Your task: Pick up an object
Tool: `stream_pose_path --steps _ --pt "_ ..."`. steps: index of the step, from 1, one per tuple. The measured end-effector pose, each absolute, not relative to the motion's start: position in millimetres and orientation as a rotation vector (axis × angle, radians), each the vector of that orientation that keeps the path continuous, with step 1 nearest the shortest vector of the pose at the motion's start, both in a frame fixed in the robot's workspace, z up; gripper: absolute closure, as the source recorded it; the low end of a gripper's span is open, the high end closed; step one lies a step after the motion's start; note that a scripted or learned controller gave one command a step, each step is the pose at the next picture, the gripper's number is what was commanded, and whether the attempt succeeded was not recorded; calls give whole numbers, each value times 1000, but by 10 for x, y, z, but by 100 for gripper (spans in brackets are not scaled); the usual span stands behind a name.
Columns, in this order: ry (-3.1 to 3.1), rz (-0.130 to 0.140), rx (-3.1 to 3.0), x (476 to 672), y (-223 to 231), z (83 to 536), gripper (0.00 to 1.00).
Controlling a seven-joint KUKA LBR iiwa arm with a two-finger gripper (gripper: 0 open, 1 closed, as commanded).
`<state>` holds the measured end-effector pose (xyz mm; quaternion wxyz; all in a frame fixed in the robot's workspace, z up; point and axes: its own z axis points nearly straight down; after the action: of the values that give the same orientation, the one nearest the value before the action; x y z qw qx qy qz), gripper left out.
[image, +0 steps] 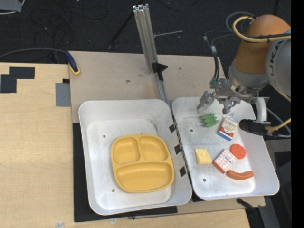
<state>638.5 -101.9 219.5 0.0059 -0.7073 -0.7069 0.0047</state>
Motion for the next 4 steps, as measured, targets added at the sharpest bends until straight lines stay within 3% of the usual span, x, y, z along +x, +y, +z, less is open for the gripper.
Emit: stream_pose_path --steps 1,3,4 --pt "-2221 2 -2219 6411 -1020 2273 0" --pt "-2216 10 -2218 6322 -1102 1305 0" --pt "-2221 -1 -2223 6338 -1102 903 0"
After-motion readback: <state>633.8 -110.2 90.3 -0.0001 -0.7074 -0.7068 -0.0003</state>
